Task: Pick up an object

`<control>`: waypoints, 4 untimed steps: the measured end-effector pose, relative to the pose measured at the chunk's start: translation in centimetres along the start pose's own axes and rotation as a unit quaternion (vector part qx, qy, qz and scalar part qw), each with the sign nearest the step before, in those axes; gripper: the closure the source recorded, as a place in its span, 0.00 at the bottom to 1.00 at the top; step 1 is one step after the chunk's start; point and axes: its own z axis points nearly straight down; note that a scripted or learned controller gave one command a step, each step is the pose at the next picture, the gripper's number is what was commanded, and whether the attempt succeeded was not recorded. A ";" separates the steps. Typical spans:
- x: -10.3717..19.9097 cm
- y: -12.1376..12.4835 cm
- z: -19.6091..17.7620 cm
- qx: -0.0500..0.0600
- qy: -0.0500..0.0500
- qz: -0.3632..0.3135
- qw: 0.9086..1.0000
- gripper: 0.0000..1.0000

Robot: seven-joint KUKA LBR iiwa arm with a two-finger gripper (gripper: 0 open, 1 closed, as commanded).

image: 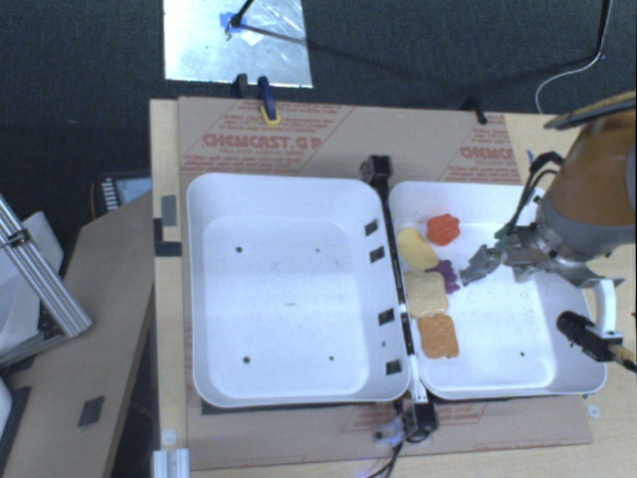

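Observation:
Several small objects lie along the left side of the right bin: an orange-red piece at the back, a pale yellow piece, a small purple piece, a cream block and an orange-brown block at the front. My gripper reaches in from the right and hangs low over the bin, just right of the purple piece. Nothing shows between its fingers.
The left bin sits beside the right one, with a black divider strip and clips between them. The bench edge carries cardboard. A shiny metal sheet lies on the floor behind.

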 end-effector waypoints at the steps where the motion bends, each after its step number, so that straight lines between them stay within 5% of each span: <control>1: 0.0 0.1 -1.1 -0.001 0.000 -0.001 1.000 1.00; 2: 6.0 -1.8 -7.8 -0.003 0.001 -0.004 1.000 1.00; 3: 13.2 -0.5 -15.9 -0.004 0.001 -0.003 1.000 1.00; 4: 17.7 -4.5 -21.7 -0.001 0.000 -0.001 1.000 1.00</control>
